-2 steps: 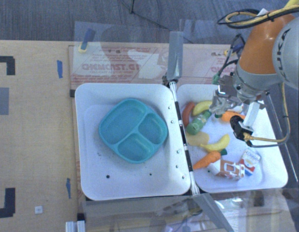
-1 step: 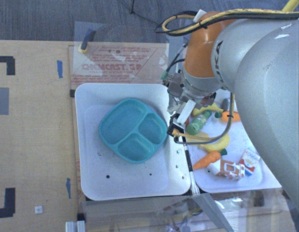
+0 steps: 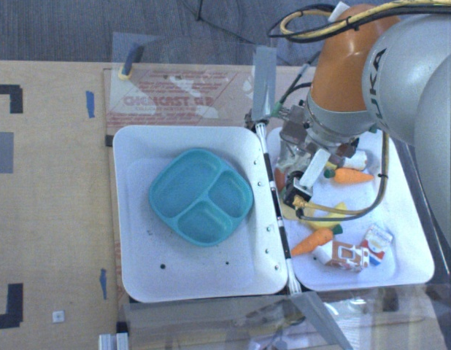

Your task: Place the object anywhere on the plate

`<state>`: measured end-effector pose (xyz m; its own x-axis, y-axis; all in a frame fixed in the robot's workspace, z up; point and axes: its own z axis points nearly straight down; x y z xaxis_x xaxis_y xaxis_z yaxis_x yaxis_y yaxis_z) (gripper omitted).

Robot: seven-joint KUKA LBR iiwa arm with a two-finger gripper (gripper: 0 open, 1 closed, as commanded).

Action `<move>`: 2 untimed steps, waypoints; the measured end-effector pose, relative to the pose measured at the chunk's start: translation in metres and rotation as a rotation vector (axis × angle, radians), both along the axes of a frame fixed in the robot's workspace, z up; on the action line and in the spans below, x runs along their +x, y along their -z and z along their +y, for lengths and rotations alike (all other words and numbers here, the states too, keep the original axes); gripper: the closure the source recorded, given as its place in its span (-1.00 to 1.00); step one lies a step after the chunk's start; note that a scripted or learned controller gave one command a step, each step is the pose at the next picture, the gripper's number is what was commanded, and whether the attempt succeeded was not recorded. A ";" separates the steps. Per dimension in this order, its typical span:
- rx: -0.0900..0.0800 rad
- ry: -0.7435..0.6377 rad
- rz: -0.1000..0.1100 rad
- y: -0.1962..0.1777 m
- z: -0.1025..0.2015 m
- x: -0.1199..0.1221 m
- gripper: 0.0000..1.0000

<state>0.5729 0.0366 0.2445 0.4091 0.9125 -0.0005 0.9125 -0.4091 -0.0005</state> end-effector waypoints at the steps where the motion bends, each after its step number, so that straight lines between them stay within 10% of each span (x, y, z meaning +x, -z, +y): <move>1: 0.001 0.174 0.005 -0.009 -0.004 -0.091 1.00; 2: 0.001 0.061 0.004 0.054 -0.019 -0.094 1.00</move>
<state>0.4786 0.0176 0.1903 0.4643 0.8857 -0.0012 0.8856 -0.4643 -0.0042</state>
